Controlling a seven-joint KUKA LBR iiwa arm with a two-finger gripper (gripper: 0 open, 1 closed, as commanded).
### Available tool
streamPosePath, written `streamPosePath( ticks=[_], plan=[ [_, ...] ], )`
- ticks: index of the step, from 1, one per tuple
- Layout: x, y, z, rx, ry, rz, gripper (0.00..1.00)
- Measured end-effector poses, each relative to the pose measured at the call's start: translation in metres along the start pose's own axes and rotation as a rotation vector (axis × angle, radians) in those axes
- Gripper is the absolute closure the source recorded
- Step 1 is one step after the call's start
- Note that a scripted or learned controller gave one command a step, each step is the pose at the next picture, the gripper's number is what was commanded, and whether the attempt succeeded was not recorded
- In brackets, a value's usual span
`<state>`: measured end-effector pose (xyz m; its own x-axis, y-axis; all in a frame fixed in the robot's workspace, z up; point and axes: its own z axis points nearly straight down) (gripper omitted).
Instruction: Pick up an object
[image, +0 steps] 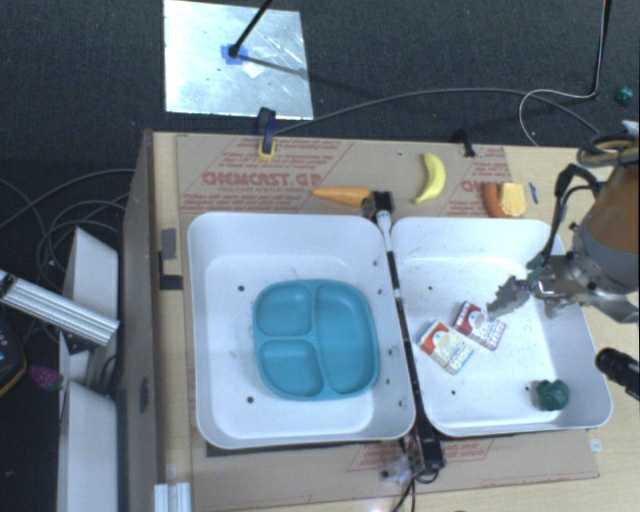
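Gripper (507, 297) sat low over the right bin (440, 250), fingers slightly apart, nothing between them. Red-white packet (478, 324) lay just below its tips, second packet (445, 347) touching it on the left. Green object (549, 394) near the bin's front right corner. Blue divided plate (315, 336) in left bin (225, 300).

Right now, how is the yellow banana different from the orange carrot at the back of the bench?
The curved yellow banana stands nearly upright in the view behind the right white bin; the long orange carrot lies flat across, behind the left white bin. The banana bends and has blunt ends; the carrot is straight and narrows to a point at its left end. Both rest on the brown board, outside the bins.
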<state>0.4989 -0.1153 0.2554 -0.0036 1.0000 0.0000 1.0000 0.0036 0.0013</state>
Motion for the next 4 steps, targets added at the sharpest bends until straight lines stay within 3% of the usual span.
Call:
streamPosePath(
  ticks=[1,2,3,4],
  plan=[
    [0.032,0.011,0.167,0.002,0.001,0.002,0.0],
    [-0.015,0.104,0.171,-0.001,-0.001,0.001,0.0],
    [-0.052,0.163,0.168,0.019,0.009,0.0,0.0],
    [-0.087,0.169,0.123,0.013,0.013,-0.002,0.0]
  ],
)
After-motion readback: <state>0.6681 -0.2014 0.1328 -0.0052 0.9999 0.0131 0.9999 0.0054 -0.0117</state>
